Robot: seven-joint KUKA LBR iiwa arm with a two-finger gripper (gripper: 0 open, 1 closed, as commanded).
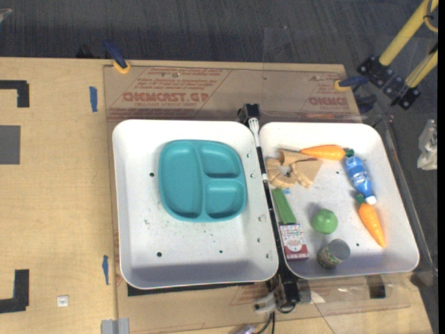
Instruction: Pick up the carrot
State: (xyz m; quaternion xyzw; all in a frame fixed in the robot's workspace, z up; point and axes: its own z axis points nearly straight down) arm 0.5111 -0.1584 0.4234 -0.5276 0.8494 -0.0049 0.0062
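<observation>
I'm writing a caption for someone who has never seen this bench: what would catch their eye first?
The teal divided plate stands out first, lying alone in the left white bin. Next come two orange carrots in the crowded right bin: one carrot lies near the far wall, the other carrot by the right wall. Between them lies a blue bottle, with a green ball nearer the middle.

Right bin: crowded; blue bottle touched the lower carrot, open floor beside the green ball.
</observation>
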